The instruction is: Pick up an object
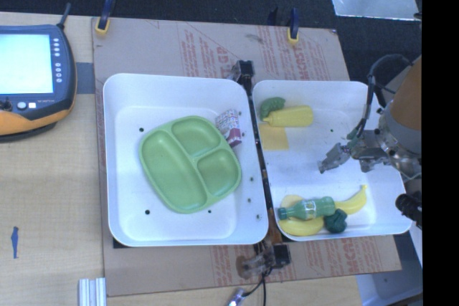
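Observation:
My gripper (pixel 331 160) hangs over the middle of the right bin (pixel 315 93), reaching in from the right with nothing visibly in it. Below it lie a green bottle (pixel 308 209) across a yellow banana (pixel 356 201), with a small dark green lump (pixel 335 221) beside them. To the gripper's upper left lie a yellow corn cob with a green end (pixel 289 116) and a flat yellow square (pixel 275 140). The left bin (pixel 122 154) holds a green divided plate (pixel 190 163) and a small red-and-white can (pixel 230 127).
An orange and grey handheld pendant (pixel 32 79) lies at the far left on the bench. Clamps (pixel 293 24) hold the cardboard sheet at its back edge. A bracket and cables (pixel 258 261) sit between the bins at the front.

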